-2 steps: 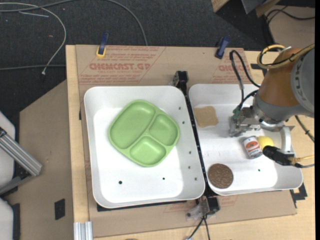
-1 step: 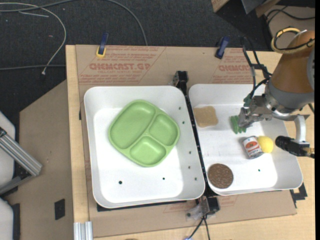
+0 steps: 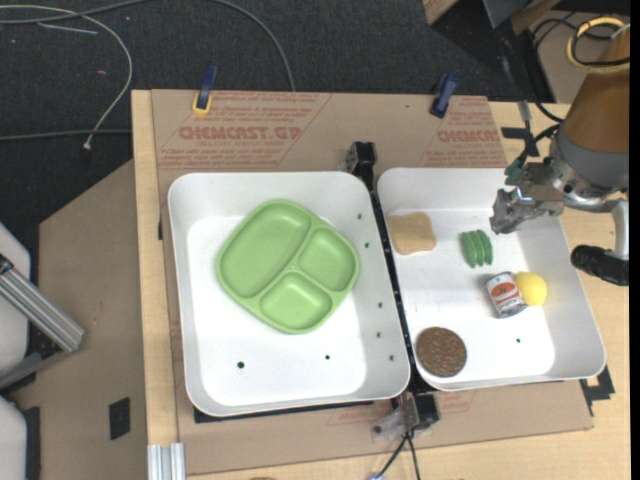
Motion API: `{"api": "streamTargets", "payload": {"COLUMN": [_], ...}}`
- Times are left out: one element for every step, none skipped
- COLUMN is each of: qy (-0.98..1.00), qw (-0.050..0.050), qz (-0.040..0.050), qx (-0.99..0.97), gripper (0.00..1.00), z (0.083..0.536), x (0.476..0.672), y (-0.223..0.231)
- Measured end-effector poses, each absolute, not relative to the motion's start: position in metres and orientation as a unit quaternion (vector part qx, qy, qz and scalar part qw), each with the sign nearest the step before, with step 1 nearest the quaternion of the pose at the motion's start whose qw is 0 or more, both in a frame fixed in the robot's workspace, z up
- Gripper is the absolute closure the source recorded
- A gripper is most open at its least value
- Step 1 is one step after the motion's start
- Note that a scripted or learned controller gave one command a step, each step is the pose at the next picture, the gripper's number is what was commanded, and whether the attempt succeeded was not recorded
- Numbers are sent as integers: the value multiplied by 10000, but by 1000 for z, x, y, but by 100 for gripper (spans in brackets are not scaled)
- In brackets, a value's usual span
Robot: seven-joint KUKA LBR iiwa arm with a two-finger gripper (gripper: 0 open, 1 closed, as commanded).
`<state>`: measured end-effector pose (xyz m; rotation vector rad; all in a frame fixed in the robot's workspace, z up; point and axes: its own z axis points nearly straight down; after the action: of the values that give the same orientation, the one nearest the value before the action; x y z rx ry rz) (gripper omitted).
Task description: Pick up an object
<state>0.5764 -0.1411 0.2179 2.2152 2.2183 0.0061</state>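
Note:
In the right bin lie a tan bread slice, a green ridged pod, a small can with a red label, a yellow ball touching the can, and a brown round patty. My gripper hangs over the bin's upper right part, just right of and above the green pod, with nothing visible between its fingers. The grey arm with its orange band comes in from the right edge.
The left bin holds a green three-compartment plate. Both bins rest on a cardboard sheet with blue clamps at its far edge. Cables and boxes lie beyond the bench.

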Motion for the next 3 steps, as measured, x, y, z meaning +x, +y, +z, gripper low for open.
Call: {"api": "streamTargets", "payload": {"qy": [7074,7088,7092], "qw": [31,-16,-23], "qz": [17,3,-2], "qx": [7068,7054,7050], "gripper": [100,100,100], "z": [264,266,258], "x": [578,569,558], "y": [-148,-104,-43]}}
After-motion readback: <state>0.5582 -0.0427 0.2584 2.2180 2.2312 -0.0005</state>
